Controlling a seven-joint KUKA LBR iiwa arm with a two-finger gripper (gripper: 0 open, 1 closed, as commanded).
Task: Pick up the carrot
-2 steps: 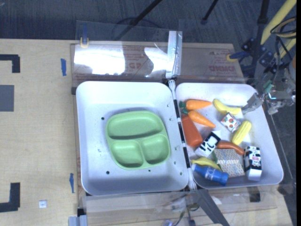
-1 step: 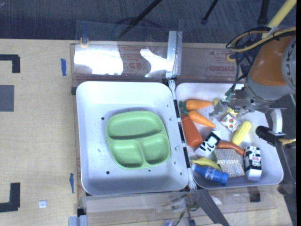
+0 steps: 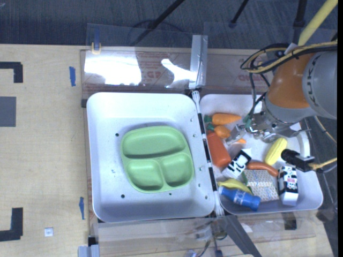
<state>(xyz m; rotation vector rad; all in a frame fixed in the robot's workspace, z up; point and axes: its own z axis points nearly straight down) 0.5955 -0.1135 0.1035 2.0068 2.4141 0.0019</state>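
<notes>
Claw [image 3: 247,126] low in right bin [image 3: 313,199], seemingly just beside carrot [image 3: 226,119]

Wooden bench [image 3: 37,159], two white bins [image 3: 107,197]

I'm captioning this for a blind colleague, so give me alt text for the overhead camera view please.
A grey robot arm with an orange band reaches from the right, its gripper low over the right white bin beside an orange carrot among cluttered toy foods. The left white bin holds a green divided plate.
</notes>
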